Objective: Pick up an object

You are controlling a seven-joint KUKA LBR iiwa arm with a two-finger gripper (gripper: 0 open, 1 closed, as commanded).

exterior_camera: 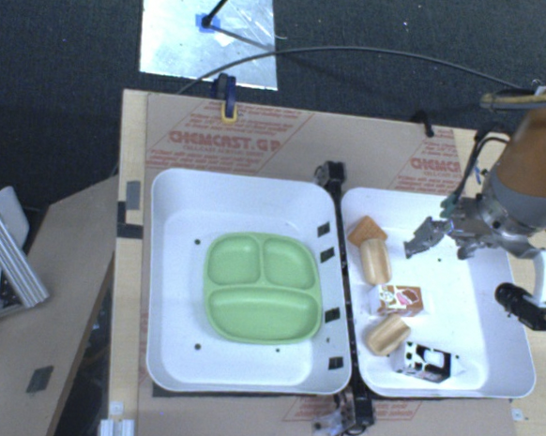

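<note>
Gripper [429, 236] hangs over the right shallow white bin [486, 375]; we cannot tell its jaw state, though nothing shows between them. Left of it we see two tan bread-like pieces [372, 250], a small red-and-white packet [400, 299], another tan piece [387, 334], possibly foam, and a black-and-white item [426, 361].

The arm [542, 149] is cut off by the right edge. The gripper [429, 236] is too small and blurred to read, as is the black-and-white object [425, 362].
</note>
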